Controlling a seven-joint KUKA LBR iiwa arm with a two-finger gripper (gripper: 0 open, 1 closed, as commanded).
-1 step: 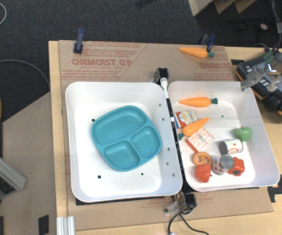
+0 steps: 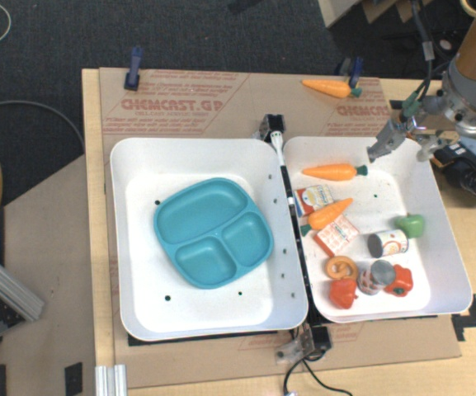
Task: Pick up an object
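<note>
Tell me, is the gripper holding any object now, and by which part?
Nothing is held: the gripper hangs open above the right bin, beside a toy carrot.

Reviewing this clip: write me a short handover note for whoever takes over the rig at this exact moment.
Gripper: over the far edge of the right bin, nothing between its fingers; open or shut is unclear.
Things: one carrot lies just beside the gripper; a second carrot, small cartons, cans, a green piece and red pieces lie in the same bin. A third carrot sits on the board outside the bins. The left bin holds a teal divided plate.
Done: no pick yet.
Left: grasp and lift one object.
</note>
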